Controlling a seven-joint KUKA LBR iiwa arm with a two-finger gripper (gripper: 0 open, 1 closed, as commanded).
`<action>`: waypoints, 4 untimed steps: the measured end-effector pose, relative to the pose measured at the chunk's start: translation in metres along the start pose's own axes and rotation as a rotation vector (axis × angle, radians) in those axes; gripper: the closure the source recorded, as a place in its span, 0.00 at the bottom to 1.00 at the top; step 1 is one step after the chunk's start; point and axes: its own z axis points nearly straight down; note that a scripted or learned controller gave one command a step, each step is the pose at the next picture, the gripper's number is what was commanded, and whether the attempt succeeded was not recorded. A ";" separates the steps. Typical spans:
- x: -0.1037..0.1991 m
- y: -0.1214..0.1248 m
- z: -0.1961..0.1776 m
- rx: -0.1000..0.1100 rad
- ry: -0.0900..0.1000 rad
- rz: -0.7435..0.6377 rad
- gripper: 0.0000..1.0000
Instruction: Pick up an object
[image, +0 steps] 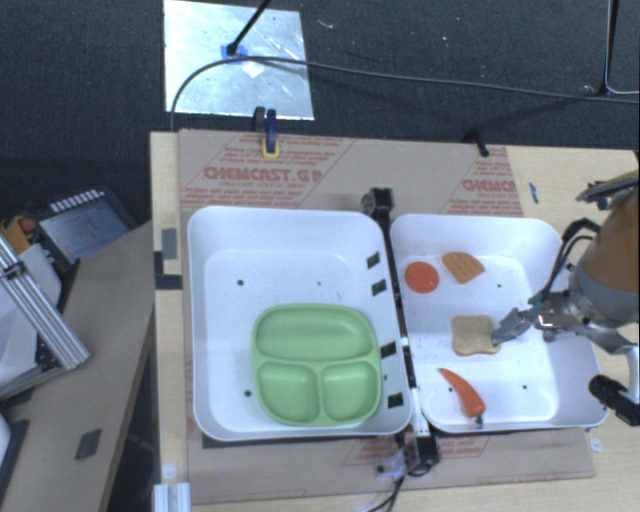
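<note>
- Gripper (507, 327): low in the right bin (540, 400), fingertips at the right edge of the flat tan toast slice (472, 335); grip state cannot be told.
- Round red tomato slice (421, 277), tan bread piece (463, 266) and curved red pepper (463, 391) lie apart.
- Left bin (215, 300) holds a smooth green divided plate (315, 362).

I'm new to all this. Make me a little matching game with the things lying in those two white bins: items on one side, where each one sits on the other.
Things:
1. green divided tray
2. red disc
3. red pepper
4. toast slice

Places:
A. right bin, near front edge
B. left bin
C. right bin, beside the gripper
D. right bin, back left, next to a tan cracker

Pairs: 1-B, 2-D, 3-A, 4-C
</note>
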 end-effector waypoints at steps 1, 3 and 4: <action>0.000 0.001 0.051 -0.003 -0.001 0.002 0.00; -0.001 0.003 -0.006 -0.008 -0.004 -0.001 1.00; 0.010 0.005 -0.061 -0.010 -0.003 -0.003 1.00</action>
